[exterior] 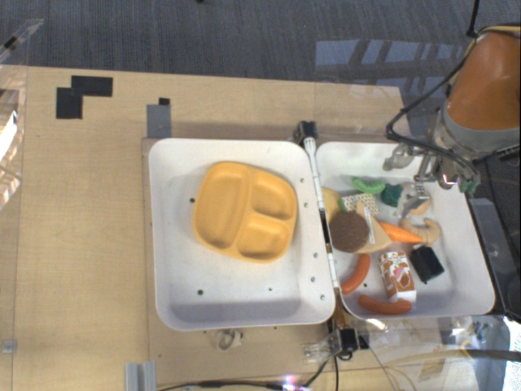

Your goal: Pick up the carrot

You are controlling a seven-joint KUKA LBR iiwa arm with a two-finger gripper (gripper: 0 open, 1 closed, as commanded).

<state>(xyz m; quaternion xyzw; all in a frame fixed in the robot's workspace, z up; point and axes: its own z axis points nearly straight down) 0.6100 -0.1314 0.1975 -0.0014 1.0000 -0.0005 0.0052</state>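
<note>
Lying in the right bin [480, 300], the carrot [400, 234] points toward frame left, between a brown disc [351, 230] and a black block [426, 262]. I see my gripper [415, 199] just above it — whether its jaws are open or shut, I cannot tell. A yellow tray [244, 210] occupies the left bin [175, 292].

a pale wooden bench [81, 243] stands on dark grey ribbed carpet [244, 23] at the far side, with black tape marks [81, 94] at its far left.
</note>
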